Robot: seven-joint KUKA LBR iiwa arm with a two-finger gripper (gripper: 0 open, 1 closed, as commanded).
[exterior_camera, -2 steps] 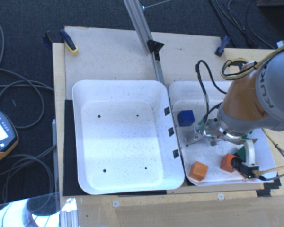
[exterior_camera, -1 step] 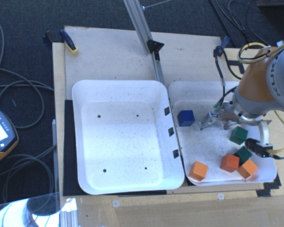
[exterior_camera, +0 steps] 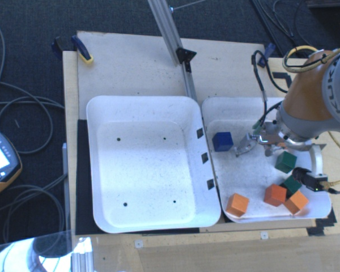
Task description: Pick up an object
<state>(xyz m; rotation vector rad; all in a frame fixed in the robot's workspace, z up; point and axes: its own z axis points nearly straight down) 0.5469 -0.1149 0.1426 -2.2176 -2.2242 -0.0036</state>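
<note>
Camera view, from above at a slant: two shallow white bins side by side on a pale wooden bench. The left bin has bare floor with a few dark dots. The right bin holds all the blocks.

Arm enters from the right, grey with an orange band, wrist over the right bin's upper right part. Gripper points left, low over the bin floor, its metal tips just right of the blue block. Nothing is visible between the tips; whether they are spread or closed, cannot tell at this size. Blue block sits on the bin floor near the divider between bins, apart from the gripper by a narrow gap, or possibly touching; not clear.

Other blocks, all in the right bin:
- green block, just below the wrist, partly overlapped by gripper hardware.
- darker green block, below it, near the red one.
- red block, toward the bin's near right corner.
- orange block, just right of the red one, touching or nearly so.
- second orange block, alone near the bin's front edge, well left of the red one.

Slanted metal rail runs from the top of the view down to the gap between the bins. Cables on dark floor around the bench.
</note>
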